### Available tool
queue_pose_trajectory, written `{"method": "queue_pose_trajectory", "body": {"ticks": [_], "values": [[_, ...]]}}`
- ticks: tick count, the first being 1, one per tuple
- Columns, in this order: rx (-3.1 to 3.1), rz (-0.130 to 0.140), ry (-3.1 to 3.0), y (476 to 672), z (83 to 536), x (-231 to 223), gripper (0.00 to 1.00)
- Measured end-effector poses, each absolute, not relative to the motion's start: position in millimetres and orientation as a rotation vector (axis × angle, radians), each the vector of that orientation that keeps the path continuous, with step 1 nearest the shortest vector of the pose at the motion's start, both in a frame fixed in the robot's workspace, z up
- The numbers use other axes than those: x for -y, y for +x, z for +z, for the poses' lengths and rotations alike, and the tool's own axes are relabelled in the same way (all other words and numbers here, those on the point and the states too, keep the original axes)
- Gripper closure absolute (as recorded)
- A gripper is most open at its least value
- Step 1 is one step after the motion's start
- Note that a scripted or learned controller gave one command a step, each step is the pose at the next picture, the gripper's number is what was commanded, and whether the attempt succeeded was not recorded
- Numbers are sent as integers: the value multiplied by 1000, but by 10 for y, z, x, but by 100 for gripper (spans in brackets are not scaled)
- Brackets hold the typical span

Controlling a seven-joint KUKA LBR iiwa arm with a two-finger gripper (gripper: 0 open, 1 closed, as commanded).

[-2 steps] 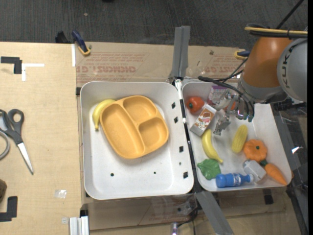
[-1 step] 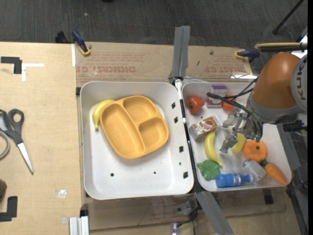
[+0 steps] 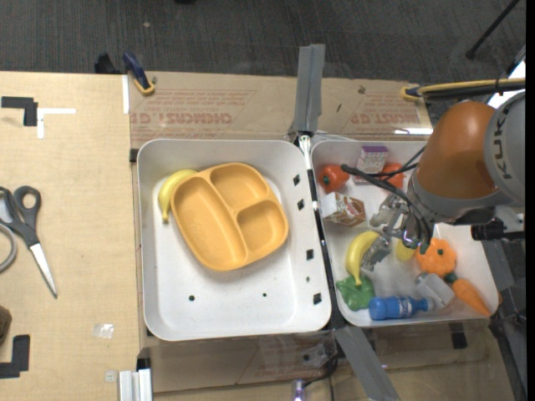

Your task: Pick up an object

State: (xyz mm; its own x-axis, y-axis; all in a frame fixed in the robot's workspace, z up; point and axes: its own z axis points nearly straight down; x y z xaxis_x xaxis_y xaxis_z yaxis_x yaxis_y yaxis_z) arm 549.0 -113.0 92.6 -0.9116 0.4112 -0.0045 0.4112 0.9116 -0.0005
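The grey arm [image 3: 468,161] with its orange band fills the right of the frame, over the right bin [image 3: 481,261], while the left bin [image 3: 155,307] at centre bears a yellow divided plate [image 3: 230,215] with a banana [image 3: 171,192] tucked against its upper-left rim. The gripper [image 3: 393,232] hangs low in the middle of the right bin, just above and beside a second banana [image 3: 361,256]; whether it is released or clenched I cannot tell, and nothing shows as grasped. To do this step well, I judge it should settle squarely over that banana, the nearest likely thing to pick, keeping off the orange ball [image 3: 437,257], carrot [image 3: 470,297], blue bottle [image 3: 399,307] and green toy [image 3: 355,293] crowded near it at lower right.
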Motion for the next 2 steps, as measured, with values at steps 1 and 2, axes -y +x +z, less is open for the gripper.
{"method": "queue_pose_trajectory", "body": {"ticks": [1, 2], "values": [[-3065, -1, 689, 5436, 916, 949, 0], [-2995, -1, 949, 5362, 913, 924, 0]]}}
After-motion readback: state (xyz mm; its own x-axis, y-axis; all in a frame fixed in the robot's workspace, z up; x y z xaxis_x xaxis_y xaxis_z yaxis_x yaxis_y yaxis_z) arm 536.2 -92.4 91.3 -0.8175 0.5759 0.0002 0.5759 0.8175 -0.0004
